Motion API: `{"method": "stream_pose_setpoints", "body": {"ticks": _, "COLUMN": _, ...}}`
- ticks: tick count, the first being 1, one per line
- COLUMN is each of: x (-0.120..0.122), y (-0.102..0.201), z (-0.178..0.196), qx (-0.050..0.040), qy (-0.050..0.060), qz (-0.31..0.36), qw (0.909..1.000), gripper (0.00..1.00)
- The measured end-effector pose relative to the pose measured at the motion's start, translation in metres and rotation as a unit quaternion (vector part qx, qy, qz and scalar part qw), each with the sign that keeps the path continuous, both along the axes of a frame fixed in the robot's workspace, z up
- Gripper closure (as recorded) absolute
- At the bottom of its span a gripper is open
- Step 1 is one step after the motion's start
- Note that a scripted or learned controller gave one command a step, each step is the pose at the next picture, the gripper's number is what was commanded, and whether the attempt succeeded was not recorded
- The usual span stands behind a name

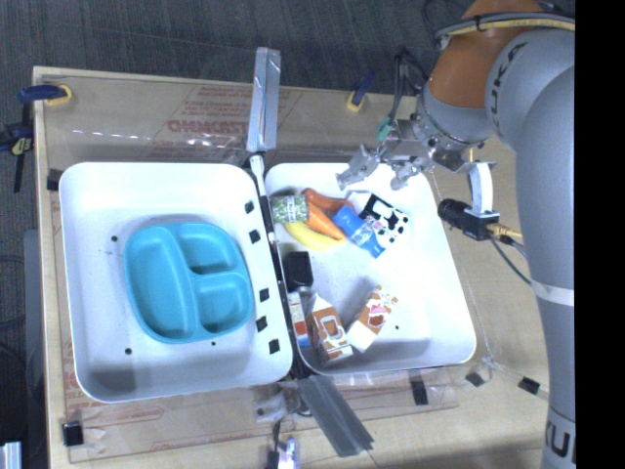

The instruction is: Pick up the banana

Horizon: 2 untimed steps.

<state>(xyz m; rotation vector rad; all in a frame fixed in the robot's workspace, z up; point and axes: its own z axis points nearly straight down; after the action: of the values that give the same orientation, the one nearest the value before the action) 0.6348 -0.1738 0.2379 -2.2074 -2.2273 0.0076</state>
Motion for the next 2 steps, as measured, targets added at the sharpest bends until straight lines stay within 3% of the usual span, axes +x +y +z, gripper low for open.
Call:
{"method": "stream_pose_setpoints", "body": {"ticks": 1, "x": 0.013, "y": -0.036, "z": -0.028, "qx": 0.0001, "qy": -0.002, "qz": 0.122, "qw": 0.9926, "gripper": 0.0}}
{"method": "stream_pose_setpoints", "body": {"ticks": 2, "x": -0.022, "y": 0.033, "z": -0.13, "qx": -0.0024, "qy": -0.009, "qz": 0.29, "qw": 0.9569, "gripper": 0.0}}
